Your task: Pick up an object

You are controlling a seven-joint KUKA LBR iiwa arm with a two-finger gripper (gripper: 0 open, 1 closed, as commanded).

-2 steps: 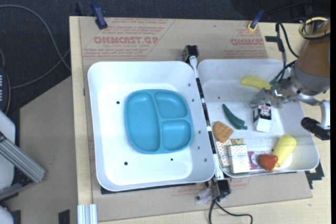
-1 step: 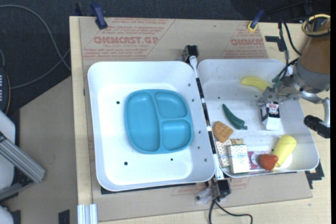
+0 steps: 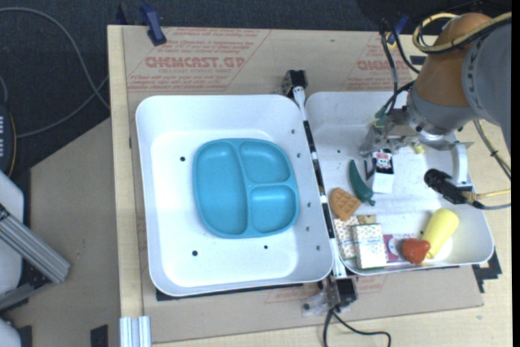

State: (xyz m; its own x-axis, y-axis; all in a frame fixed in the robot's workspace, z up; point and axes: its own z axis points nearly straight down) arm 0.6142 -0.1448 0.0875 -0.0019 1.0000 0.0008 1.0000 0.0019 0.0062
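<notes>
Over the right bin [image 3: 479,252], the gripper [image 3: 383,157], its opening impossible to judge, hovers above a green object [image 3: 360,181], seemingly mid-approach; next it likely must descend and close.

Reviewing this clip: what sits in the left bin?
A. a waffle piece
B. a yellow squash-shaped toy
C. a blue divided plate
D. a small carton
C. The blue divided plate lies alone in the left bin, while the yellow toy, the waffle piece and the small carton all lie in the right bin, where the arm reaches in.
</notes>
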